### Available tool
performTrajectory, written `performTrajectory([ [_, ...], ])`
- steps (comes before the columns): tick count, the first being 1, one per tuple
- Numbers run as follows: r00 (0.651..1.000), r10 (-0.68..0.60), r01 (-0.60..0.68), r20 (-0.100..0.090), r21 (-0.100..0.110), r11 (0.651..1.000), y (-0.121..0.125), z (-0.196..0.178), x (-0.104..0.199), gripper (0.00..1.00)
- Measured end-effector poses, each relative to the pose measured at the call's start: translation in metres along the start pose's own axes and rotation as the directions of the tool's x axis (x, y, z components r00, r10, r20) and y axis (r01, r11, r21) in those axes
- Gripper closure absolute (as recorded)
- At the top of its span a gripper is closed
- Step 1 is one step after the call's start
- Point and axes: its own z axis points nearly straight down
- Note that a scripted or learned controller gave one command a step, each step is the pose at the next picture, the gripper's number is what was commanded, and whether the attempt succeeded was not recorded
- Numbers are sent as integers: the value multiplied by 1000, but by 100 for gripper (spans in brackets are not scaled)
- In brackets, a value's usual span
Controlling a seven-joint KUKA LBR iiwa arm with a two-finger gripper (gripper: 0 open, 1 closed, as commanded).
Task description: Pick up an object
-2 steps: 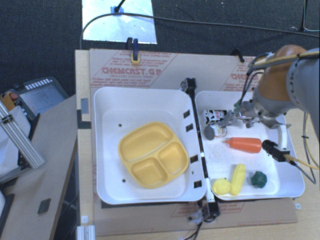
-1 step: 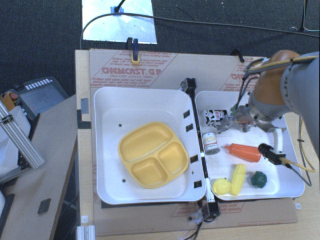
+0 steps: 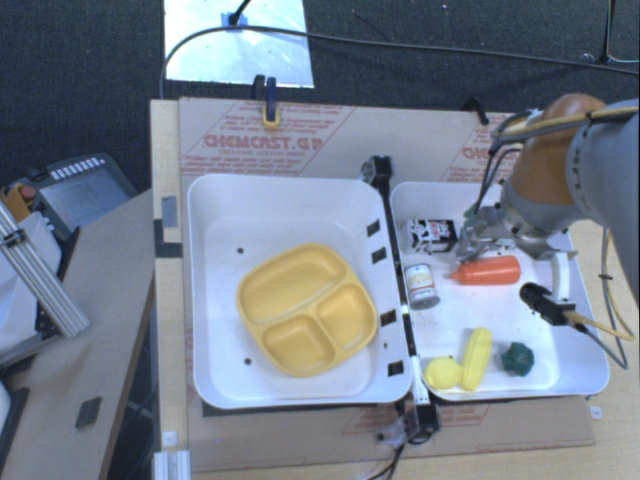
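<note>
At 2 o'clock over the right bin [image 3: 585, 363], the gripper [image 3: 478, 240] hangs just above the orange carrot [image 3: 487, 270], approx. pre-grasp; grip state can't be told; next: descend, clamp.

The left bin [image 3: 285, 288] holds 1 yellow tray [image 3: 305, 310] with 3 compartments. In the right bin [image 3: 590, 363] the end effector [image 3: 478, 240] is low, just above an orange carrot [image 3: 488, 270]. Near them lie a small can [image 3: 420, 286], a lemon [image 3: 442, 372], a corn cob [image 3: 475, 357] and a green piece [image 3: 517, 358].
</note>
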Motion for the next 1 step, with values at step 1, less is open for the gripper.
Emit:
performTrajectory([
  [1,1000,3,-3,0,0,1000,-6,-48,-2,100],
])
